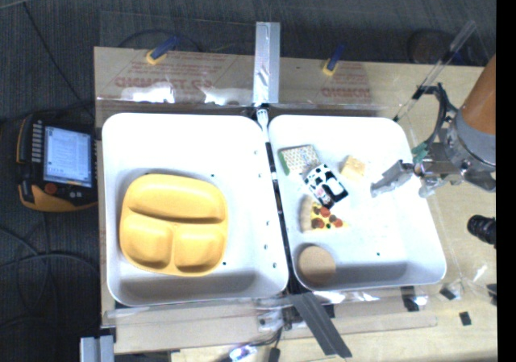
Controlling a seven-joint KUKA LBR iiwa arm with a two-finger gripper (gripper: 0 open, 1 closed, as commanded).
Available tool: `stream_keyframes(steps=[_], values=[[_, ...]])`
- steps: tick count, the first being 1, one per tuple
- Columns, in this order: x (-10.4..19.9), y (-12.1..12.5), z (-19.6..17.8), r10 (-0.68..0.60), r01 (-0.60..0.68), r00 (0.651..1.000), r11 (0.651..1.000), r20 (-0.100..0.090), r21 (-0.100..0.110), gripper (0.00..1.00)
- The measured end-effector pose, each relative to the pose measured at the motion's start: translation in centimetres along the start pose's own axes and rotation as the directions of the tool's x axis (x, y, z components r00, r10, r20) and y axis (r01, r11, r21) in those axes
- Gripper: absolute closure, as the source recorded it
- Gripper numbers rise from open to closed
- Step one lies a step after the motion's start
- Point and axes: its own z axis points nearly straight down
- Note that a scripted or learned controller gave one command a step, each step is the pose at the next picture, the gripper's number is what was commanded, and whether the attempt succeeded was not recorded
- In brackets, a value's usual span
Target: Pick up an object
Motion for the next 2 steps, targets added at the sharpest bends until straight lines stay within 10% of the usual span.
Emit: stream_keyframes(steps=[1,2], values=[[5.8,3.1,11.1,0.208,-0.208,0.978,0.978,0.0,0.003,0.0],[4.8,5.1,17.9,0.141,-0.141,0.99,0.99,-0.001,-0.002,0.0]])
